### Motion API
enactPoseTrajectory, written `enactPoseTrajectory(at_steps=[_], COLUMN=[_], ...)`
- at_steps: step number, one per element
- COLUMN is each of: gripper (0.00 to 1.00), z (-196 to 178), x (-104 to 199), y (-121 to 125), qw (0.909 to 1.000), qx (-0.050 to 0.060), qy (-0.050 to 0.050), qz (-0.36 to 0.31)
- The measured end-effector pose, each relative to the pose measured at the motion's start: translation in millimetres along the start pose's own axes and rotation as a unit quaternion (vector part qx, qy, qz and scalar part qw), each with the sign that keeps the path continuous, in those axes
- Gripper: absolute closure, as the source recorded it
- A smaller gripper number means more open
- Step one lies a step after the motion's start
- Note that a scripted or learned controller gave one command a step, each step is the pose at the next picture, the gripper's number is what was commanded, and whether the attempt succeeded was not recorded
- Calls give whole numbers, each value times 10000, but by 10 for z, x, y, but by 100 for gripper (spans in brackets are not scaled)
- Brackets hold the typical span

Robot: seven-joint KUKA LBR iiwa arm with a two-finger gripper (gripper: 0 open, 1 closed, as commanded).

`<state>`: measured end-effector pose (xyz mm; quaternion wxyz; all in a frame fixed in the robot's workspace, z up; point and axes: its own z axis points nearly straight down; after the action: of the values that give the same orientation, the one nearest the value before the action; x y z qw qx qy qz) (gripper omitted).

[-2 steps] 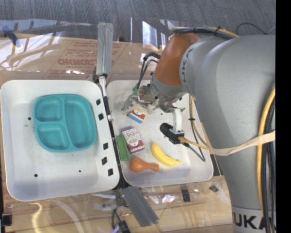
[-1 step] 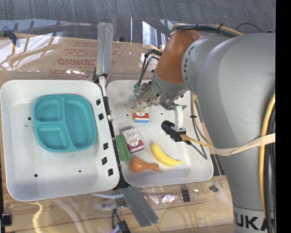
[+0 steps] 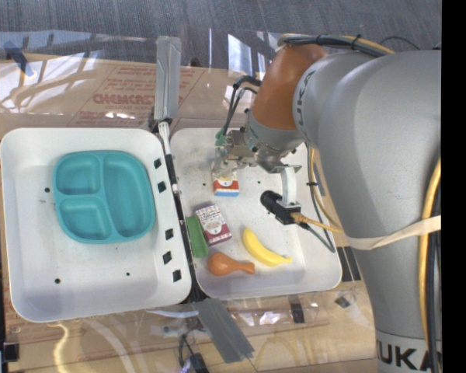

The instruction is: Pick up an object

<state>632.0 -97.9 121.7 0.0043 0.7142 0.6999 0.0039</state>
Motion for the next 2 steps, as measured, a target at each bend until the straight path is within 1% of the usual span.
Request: enactPoseTrajectory(at_steps=[1, 2], gripper=[100, 0], z=[191, 198], x=[-236, -233], y=[-422, -425], qw=[9991, 9991], qx=[-44, -37], qy=[3, 2], qz=[-428, -432])
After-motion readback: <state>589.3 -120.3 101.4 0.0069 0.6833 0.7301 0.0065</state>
